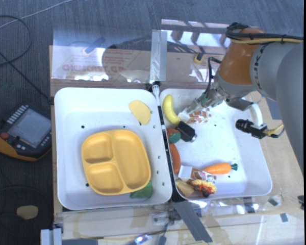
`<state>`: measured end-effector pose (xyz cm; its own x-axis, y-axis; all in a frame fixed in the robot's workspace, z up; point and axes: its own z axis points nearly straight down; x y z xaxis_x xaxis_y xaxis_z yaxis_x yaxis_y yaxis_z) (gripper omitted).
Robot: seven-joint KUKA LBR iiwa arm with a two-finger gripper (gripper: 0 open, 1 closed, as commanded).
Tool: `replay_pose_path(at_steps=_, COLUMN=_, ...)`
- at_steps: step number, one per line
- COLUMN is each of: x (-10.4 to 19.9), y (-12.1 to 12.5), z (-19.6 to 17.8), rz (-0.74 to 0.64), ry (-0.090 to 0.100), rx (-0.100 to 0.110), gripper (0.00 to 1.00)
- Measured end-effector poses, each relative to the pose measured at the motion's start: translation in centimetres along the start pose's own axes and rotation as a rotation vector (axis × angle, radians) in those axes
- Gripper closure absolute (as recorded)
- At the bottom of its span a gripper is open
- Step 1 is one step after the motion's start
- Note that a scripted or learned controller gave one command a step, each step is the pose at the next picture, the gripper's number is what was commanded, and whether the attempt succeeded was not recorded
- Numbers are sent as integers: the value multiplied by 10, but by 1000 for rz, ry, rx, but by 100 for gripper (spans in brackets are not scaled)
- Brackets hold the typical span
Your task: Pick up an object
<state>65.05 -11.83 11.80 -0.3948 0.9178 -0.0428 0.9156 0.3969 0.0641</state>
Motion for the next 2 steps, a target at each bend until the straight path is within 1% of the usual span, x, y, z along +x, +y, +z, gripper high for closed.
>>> replay_pose_path(at_steps=1, x=34, y=40, z=-65, rz=396, ry=27, rx=73, gripper=100)
replay_pose_path(at_steps=2, x=34, y=40, z=-65, rz=396, ry=26, rx=74, gripper=0)
